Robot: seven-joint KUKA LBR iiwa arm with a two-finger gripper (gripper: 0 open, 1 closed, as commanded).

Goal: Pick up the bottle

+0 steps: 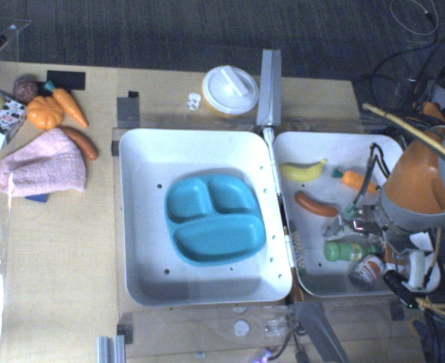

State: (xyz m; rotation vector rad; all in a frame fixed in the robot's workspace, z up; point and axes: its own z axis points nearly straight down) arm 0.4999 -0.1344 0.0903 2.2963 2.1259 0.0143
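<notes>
Bottle (349, 249) in right bin (313, 282)

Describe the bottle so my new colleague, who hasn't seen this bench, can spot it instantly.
Look in the right bin, the one without the blue tray. Near its front right corner, just below the tool, lies the green bottle on its side. It is the only green item there, beside a brown-and-white container.
</notes>
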